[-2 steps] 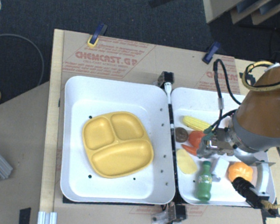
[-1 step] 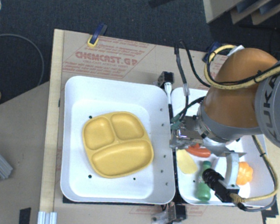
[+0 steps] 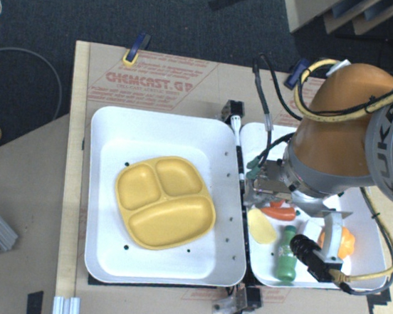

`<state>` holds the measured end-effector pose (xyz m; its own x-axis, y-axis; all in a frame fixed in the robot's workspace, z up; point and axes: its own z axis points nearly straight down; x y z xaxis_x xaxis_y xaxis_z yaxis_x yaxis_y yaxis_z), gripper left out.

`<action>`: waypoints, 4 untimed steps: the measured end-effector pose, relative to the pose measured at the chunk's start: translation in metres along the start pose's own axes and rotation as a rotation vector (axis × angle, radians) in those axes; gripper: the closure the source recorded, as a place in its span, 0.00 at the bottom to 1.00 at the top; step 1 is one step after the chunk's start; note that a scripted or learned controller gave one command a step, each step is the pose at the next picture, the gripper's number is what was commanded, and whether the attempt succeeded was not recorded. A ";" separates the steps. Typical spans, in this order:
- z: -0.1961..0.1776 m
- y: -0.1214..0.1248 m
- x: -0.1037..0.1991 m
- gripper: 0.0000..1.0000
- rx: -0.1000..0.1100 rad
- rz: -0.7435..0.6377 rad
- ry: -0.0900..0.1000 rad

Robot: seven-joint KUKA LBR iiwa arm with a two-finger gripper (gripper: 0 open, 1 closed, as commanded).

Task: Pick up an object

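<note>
You see the green plastic bottle [image 3: 287, 256] nearest the camera, lying near the front wall of the right-hand shallow white bin [image 3: 261, 267]. Beside it, toward the divide between the bins, lies a pale yellow rounded piece [image 3: 261, 228]. Just behind these sits a red-orange elongated item [image 3: 278, 211], directly under the arm's wrist. An orange rounded object [image 3: 344, 242] lies to the bottle's right, partly covered by a black fitting and cabling. The grey arm with its orange band [image 3: 345, 122] hangs over this bin, covering much of it. The gripper [image 3: 269, 191] is low above the red-orange item; you cannot tell its state. The left-hand shallow white bin [image 3: 104, 176] holds a yellow three-compartment plastic tray [image 3: 165, 201], lying flat at its centre.
</note>
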<state>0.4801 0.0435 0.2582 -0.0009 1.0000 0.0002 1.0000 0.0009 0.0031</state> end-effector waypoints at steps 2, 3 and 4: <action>-0.008 0.004 0.137 1.00 0.002 -0.001 0.001; -0.015 0.048 0.049 1.00 -0.001 0.009 -0.003; -0.025 0.046 0.055 1.00 0.000 0.000 -0.001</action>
<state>0.5264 0.0983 0.2830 -0.0007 1.0000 -0.0005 1.0000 0.0007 0.0034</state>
